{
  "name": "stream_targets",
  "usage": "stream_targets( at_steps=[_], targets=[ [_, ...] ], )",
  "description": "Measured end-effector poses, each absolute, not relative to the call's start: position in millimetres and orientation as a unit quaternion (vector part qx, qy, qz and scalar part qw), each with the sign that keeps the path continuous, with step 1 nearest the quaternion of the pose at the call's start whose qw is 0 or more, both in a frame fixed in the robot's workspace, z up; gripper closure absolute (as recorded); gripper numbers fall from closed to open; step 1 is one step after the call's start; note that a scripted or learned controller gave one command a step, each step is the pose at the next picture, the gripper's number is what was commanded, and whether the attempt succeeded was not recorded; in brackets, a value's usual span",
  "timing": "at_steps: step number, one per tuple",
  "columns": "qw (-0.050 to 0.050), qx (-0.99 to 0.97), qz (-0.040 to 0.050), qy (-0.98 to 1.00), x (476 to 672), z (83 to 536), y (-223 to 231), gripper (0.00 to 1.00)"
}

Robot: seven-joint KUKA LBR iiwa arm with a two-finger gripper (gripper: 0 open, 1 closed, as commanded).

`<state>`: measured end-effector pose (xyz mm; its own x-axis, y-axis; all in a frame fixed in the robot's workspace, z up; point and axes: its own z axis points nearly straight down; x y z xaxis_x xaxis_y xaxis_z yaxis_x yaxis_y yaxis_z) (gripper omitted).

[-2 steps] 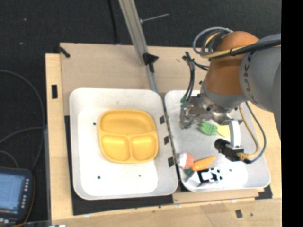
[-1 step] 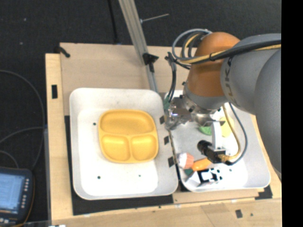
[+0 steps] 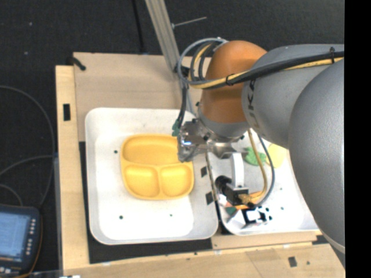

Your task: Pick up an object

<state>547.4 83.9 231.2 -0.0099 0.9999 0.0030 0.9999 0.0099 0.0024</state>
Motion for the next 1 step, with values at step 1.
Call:
stream_targets(
  at_steps=[1],
  targets=[
    [0.0,-0.706,-0.001,-0.708,547.8,230.9,79.7,0.0]
  ],
)
